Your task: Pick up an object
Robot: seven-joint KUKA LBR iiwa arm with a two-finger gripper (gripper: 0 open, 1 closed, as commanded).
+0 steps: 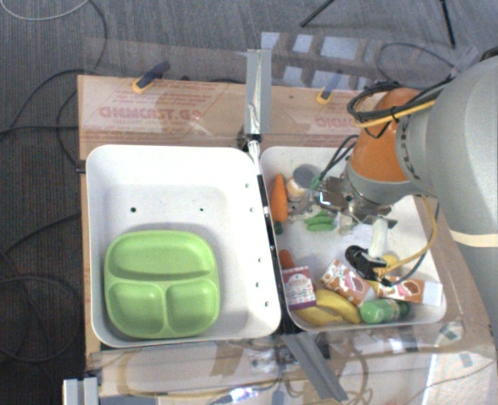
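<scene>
The right bin [430, 226] holds a pile of small items. An orange carrot [278, 197] lies along its left wall, with a grey round piece [304, 177] and a small green item [321, 223] beside it. At the bin's front lie a yellow banana [329, 310], a green bottle [380, 310], a red and white carton [298, 287], a printed snack packet [346, 278] and an orange box [403, 289]. My gripper [351, 216] hangs low over the middle of this bin, just right of the green item. The wrist body hides its tips.
The left bin [173, 175] carries a green divided plate [160, 281] in its front half. A metal rail [254, 99] runs back from between the bins. Yellow and black cables [401, 264] loop over the right bin near the wrist. The arm's grey body covers the right side.
</scene>
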